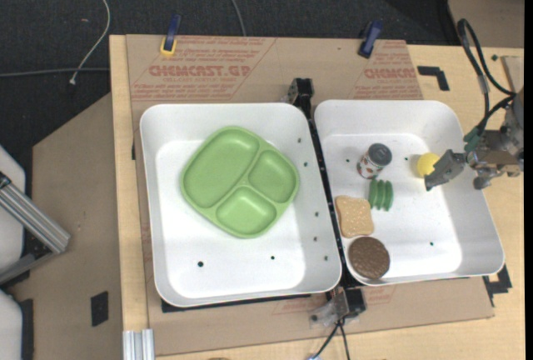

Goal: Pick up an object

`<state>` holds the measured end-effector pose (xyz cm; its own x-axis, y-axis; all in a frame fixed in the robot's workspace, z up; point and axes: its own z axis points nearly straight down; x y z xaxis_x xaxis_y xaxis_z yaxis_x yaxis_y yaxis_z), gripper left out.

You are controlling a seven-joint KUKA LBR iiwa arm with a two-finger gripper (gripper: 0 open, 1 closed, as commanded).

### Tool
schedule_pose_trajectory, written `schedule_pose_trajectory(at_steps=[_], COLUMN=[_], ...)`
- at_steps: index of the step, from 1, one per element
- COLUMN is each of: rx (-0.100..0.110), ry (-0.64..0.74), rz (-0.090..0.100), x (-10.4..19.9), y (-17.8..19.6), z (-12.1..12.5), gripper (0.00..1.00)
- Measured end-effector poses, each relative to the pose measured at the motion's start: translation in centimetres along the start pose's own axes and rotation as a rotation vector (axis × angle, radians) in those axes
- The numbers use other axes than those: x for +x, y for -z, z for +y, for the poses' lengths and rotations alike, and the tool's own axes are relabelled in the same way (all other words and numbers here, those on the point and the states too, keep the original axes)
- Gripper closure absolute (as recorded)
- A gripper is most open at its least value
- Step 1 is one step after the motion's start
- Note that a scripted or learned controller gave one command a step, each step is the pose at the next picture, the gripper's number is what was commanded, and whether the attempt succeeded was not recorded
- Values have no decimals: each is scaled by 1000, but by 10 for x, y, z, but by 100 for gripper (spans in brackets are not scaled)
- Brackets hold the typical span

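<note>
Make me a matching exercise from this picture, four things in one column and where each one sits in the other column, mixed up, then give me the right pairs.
Things:
1. green divided plate
2. yellow object
3. brown round piece
4. slice of toast

Places:
A. right bin, front rim near the divider
B. left bin, middle
C. right bin, next to the gripper
D. right bin, between the green ridged item and the brown round piece

Pairs: 1-B, 2-C, 3-A, 4-D
</note>
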<state>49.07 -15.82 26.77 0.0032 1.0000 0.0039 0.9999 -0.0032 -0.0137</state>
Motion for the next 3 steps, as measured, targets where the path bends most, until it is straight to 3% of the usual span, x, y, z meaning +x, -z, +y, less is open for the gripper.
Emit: schedule_pose_trajectory(at_steps=[1,3], rx=[-13,-12], ry=[4,3], rz=[-3,-2], x=[1,13], y=[6,-85], z=[2,3], gripper=[0,0])
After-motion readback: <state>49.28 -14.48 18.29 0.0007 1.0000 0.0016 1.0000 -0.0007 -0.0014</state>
